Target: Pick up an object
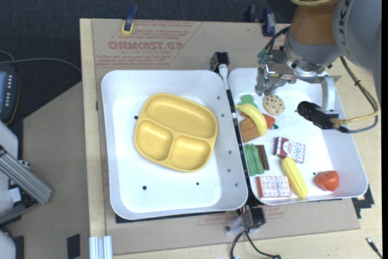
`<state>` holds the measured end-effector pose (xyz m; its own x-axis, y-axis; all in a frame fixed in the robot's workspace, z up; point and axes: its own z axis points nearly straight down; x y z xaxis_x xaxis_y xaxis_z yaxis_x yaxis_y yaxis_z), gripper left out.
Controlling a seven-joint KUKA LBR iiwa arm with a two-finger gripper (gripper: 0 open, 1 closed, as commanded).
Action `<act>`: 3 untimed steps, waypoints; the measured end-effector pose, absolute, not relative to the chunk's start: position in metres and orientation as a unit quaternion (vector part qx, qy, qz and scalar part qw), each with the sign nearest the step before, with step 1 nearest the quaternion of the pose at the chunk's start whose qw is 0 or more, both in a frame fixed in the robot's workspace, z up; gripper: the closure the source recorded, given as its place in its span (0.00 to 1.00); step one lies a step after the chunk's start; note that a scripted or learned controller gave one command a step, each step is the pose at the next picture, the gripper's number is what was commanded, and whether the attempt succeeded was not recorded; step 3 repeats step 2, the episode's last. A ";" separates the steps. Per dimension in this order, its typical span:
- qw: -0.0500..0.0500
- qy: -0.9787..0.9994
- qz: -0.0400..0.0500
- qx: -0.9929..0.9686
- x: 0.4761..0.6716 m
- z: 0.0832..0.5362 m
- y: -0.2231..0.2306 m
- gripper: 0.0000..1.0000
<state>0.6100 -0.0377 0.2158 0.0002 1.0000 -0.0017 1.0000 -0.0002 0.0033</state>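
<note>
The gripper [267,83] hangs over the far left part of the right bin [348,158]; whether it is released or clenched cannot be determined. A cookie [274,105] lies just below it, beside a banana [254,118]. The left bin [115,148] carries a yellow divided plate [176,131] at its centre.

A yellow divided plate [176,132] sits in the white left bin [121,179]. The white right bin [348,161] holds a yellow banana [254,118], a speckled tan cookie [274,105], a red tomato [328,180] (near its front right corner) and yellow corn [294,178].
</note>
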 end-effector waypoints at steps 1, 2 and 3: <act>0.002 0.708 0.001 0.707 0.616 0.227 -0.034 1.00; -0.001 0.707 -0.001 0.707 0.598 0.232 -0.036 1.00; -0.001 0.707 -0.001 0.707 0.598 0.232 -0.036 1.00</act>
